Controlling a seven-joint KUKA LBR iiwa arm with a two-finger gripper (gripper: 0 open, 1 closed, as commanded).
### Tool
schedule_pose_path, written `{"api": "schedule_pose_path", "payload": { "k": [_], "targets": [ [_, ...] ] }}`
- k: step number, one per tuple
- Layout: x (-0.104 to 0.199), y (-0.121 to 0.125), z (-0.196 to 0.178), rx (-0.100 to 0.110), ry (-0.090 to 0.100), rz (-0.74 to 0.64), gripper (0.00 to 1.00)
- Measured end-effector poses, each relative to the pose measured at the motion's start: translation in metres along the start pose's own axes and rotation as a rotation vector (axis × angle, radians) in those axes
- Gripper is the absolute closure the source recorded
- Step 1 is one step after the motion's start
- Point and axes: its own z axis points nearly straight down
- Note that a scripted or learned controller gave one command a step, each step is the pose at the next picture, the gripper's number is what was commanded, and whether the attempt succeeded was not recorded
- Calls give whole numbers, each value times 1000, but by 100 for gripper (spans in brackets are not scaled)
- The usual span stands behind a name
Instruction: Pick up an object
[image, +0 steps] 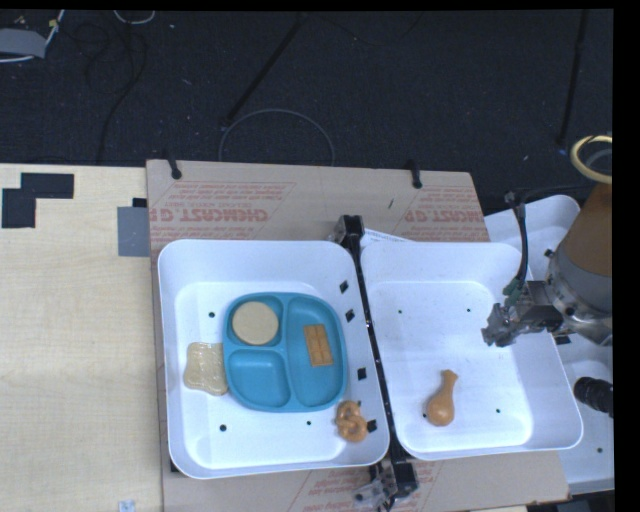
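Arm poised at the right bin (560, 420), pick not yet made. The jaws (500, 332) hang over the bin's right wall; whether they are spread or closed cannot be told at this size. The nearest candidate, a drumstick (441, 398), lies on the bin floor below and to the left of the jaws, apart from them, thin end pointing up. Farther left, across the divider, the left bin (175, 300) holds a blue tray (262, 385) with a round cracker (254, 323) and a wafer (319, 345). To pick well, centre over the drumstick's thick end, turn to close across its narrow width, and descend straight.
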Motion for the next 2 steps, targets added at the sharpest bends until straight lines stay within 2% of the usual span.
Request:
{"api": "schedule_pose_path", "payload": {
  "k": [2],
  "targets": [
    [87, 46, -7, 3, 1, -3, 100]
  ]
}}
